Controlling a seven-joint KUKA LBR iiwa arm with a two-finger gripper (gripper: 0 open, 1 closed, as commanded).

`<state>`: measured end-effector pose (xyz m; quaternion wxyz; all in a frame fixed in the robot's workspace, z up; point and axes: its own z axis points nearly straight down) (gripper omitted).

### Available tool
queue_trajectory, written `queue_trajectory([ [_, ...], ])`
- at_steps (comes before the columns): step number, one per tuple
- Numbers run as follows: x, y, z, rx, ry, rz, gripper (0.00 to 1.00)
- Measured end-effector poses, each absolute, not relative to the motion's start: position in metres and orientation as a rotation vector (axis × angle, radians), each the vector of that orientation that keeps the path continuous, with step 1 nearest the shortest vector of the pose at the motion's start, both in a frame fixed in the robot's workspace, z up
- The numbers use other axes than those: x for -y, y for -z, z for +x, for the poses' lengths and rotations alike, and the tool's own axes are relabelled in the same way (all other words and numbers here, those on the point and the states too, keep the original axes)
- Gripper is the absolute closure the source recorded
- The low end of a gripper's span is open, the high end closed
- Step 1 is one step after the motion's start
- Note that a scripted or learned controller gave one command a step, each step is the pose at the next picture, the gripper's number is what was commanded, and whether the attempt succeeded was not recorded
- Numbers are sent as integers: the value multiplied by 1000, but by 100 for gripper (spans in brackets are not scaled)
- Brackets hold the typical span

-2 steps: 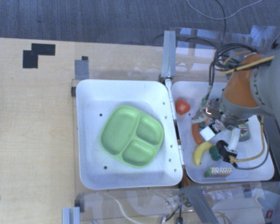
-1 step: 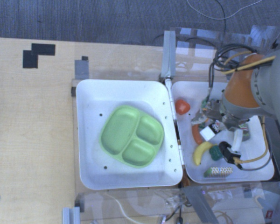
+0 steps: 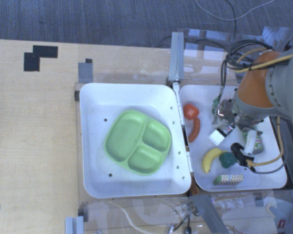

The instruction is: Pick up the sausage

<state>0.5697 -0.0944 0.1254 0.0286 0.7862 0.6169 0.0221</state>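
Note:
The sausage (image 3: 194,129) is a short reddish-brown link lying near the left wall of the right bin (image 3: 278,182), just below a red tomato (image 3: 190,111). My gripper (image 3: 222,125) hangs over the middle of that bin, a little to the right of the sausage and apart from it. The sausage lies on the bin floor. The wrist, with its orange band (image 3: 256,87), hides the bin's right side.
A yellow banana (image 3: 211,159), a dark green item (image 3: 228,159) and a speckled corn-like piece (image 3: 228,179) lie in the right bin's near half. A small white block (image 3: 216,136) sits below the gripper. The left bin (image 3: 93,179) holds a green divided plate (image 3: 138,141).

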Motion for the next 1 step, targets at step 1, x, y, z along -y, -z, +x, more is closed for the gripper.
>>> queue_trajectory([
  [1,94,-124,569,-1905,-66,2427,0],
])
